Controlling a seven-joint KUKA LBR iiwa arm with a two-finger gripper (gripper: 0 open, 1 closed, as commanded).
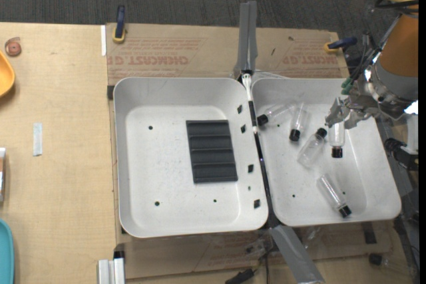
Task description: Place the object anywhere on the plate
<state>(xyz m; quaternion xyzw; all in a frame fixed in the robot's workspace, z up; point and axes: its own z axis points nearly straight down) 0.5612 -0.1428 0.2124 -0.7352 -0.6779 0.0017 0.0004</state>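
Under the gripper [343, 120], in the right bin [373, 209]: a small clear tube [337, 138], black cap at its near end. Touching the gripper or just below it, cannot tell. Cannot tell either whether the gripper is open or closed. Around the tube, four more clear tubes [331, 193] with black caps. Over in the left bin [133, 163], well apart: a black ridged plate [212, 151].

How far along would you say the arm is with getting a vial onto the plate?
Nothing looks done: the black plate in the left bin carries nothing. In hand: the gripper hangs over the right bin, close above a vial, with nothing visibly between its fingers. Other vials lie loose nearby. Left: grasp a vial, carry it across and set it on the plate.
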